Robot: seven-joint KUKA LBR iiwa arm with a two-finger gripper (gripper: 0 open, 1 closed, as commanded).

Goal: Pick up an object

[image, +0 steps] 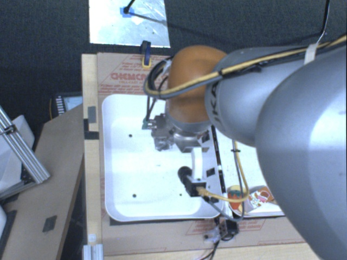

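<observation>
In the camera view the arm [282, 107], smooth grey metal with a rounded, glossy orange band [190, 85], reaches in from the right and covers most of the right bin [271, 213]. The gripper [161, 140] is a blocky grey metal piece below that band. It hangs over the far right part of the left bin [116, 161]. Whether it is released or clenched cannot be told from this angle.

The object [250, 196] lies in the right bin, near its front edge and close to the wall next to the left bin, well apart from the gripper. What shows of it is a flat-looking, glossy patch, orange-red and rounded on its left and white with pink marks on its right. The visible part runs roughly left to right across the view. The arm hides its right end, so its full length and which way it points cannot be told.

The left bin is a shallow white tray of smooth, matte plastic with rounded corners and a low rim. A few small dark specks [130, 136] dot its floor. Both bins sit on brown cardboard [122, 75] with red print, which lies on a pale, wood-coloured surface [59, 199].

A blue and yellow clip [145, 53] stands at the cardboard's far edge. Beyond it a crinkled silvery sheet [127, 15] lies on dark, coarse-textured ground. A ribbed aluminium rail [21, 150] slants in at the left edge.
</observation>
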